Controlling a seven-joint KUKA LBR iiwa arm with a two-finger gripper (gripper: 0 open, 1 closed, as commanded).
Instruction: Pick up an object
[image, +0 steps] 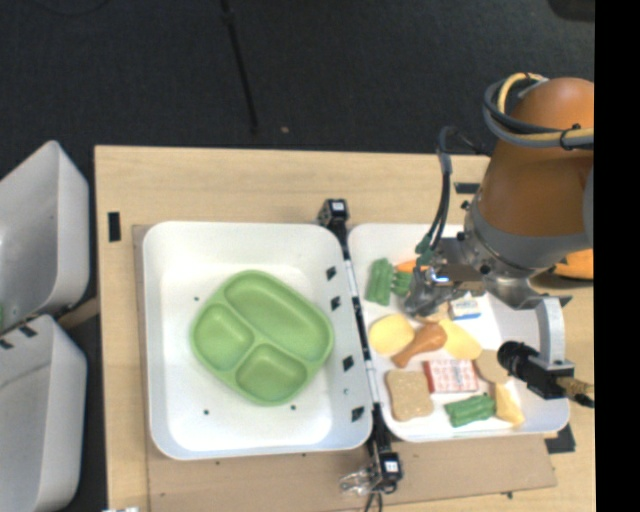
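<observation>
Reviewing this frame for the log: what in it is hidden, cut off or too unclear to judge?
- The claw in the camera view: too small and blurred to tell whether it grips anything.
- The orange item beside the green block: mostly covered by the claw.
- The right bin: its far right side is covered by the arm.
- The red-and-white card: print too small to read.

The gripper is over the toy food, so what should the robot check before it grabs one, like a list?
1. Gripper above the right bin: ok.
2. Fingers open wide enough: cannot tell.
3. Nothing held yet: cannot tell.
4. Target free to lift: not ok; the toy drumstick lies across the yellow pieces.
5. Easier pick nearby: ok; the green block lies apart by the bin's left wall.
6. Green divided plate out of the way in the left bin: ok.
</observation>
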